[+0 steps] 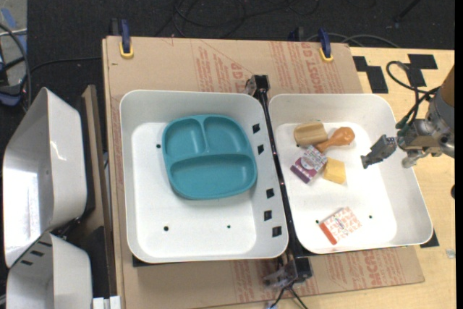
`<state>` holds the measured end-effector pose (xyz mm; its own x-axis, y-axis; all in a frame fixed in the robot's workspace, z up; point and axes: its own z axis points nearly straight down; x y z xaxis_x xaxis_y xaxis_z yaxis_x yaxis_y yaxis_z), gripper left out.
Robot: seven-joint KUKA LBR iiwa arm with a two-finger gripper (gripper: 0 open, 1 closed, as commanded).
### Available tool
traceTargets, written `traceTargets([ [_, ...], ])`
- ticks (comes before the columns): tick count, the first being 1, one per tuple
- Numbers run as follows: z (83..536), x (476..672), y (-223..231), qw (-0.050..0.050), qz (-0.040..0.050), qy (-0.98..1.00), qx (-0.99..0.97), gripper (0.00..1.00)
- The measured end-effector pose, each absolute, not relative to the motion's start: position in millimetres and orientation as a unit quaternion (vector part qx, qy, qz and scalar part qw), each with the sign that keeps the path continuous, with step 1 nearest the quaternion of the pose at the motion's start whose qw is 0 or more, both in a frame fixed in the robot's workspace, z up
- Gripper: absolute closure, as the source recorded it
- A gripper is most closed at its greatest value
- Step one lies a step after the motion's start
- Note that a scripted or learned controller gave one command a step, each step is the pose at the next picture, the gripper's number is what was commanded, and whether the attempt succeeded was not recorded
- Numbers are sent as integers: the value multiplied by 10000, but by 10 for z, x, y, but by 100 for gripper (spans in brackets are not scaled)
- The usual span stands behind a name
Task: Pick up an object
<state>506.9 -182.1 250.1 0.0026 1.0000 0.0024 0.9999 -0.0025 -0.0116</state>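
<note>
The grey arm's two-finger claw (pixel 377 153) hangs over the right edge of the right-hand shallow white bin (pixel 405 224). It holds nothing, and whether it stands wide or narrow cannot be told at this resolution.

Candidate objects lie in that bin, left of the claw:
- a tan rectangular block (pixel 309 133) near the far wall;
- an orange drumstick-shaped toy (pixel 337 137) touching the block's right end;
- a purple and white packet (pixel 308 163) just below them;
- a yellow wedge (pixel 334 171) touching the packet's right side;
- a red and white flat packet (pixel 340 223) lying apart, towards the near wall.

The left-hand shallow white bin (pixel 141 177) bears a teal divided plastic plate (pixel 210 157). Both bins rest on the cardboard-covered counter (pixel 188 61).

Procedure, as judged from this layout: the task is not yet begun. Select one target before descending. The four clustered objects touch or crowd one another, so a finger is likely to land on a neighbour. The orange toy is nearest and offers a narrow neck; align the claw across that neck. The flat packet is isolated but low, and may slip from the fingers.
</note>
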Motion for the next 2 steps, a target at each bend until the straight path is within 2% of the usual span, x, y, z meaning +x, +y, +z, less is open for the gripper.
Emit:
traceTargets([
  [1,2556,5092,-1817,0,4,-7074,-7068,0],
  [2,2109,5083,-1870,18,13,-7065,-7077,0],
])
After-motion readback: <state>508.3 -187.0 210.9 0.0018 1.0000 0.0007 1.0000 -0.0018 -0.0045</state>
